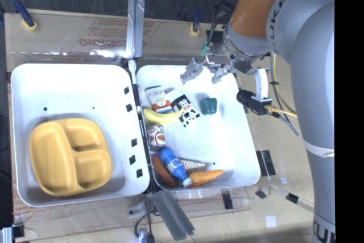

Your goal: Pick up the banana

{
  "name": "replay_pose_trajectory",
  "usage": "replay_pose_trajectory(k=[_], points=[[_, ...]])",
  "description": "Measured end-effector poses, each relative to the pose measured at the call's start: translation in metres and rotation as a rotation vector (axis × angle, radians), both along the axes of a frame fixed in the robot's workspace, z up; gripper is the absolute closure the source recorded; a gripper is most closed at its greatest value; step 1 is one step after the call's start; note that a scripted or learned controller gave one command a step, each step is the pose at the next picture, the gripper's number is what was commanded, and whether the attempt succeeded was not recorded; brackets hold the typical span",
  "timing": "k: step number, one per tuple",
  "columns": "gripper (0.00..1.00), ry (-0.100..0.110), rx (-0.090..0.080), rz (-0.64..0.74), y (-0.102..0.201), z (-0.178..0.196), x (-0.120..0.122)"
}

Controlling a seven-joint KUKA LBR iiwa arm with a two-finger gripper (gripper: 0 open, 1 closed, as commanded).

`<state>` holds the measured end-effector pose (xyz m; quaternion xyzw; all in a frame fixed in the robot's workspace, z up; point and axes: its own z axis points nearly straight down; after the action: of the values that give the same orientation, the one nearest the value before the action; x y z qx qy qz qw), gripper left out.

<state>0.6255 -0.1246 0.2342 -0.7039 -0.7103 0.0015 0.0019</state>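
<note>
Yellow banana lies below and left of my fingers, well apart, its long axis running roughly left-right in the right bin; fingers spread, pinching nothing.

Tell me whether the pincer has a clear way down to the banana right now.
Probably yes. The banana lies uncovered by the right bin's left wall, its top free. The pincer hangs above the bin's far end. The carton and cow-patterned toy crowd it, so room is tight.
</note>
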Motion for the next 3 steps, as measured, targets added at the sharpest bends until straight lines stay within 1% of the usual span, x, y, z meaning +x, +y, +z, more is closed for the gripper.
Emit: replay_pose_trajectory(k=[1,2,3], points=[[0.0,-0.026,-0.002,-0.139,0.024,-0.12,-0.025],[0.0,-0.051,-0.014,0.151,0.03,-0.125,-0.071],[1.0,-0.045,-0.01,0.154,0.03,-0.114,-0.072]])
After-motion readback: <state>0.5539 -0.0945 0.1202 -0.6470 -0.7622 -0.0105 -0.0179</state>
